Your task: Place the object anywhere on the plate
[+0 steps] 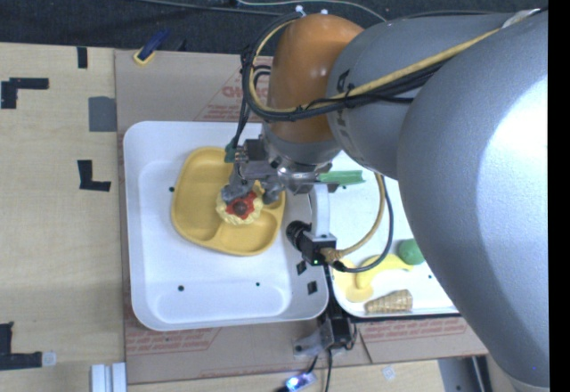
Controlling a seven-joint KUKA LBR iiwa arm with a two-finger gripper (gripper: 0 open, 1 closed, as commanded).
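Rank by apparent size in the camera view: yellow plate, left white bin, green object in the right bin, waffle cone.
1. left white bin
2. yellow plate
3. waffle cone
4. green object, partly hidden by the arm, so its rank against the cone is unsure.

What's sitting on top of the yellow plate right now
A small red and yellow object lies on the yellow plate, with the gripper directly over it. The gripper covers part of the object and plate.

The plate [209, 203] is yellow and plain, inside the white bin [151, 230]. On the plate, a small object [239, 206] is red and yellow. Right of the plate are a green piece [410, 250] and a tan ridged cone [390, 301]. The tabletop [53, 230] is light wood with black marks.
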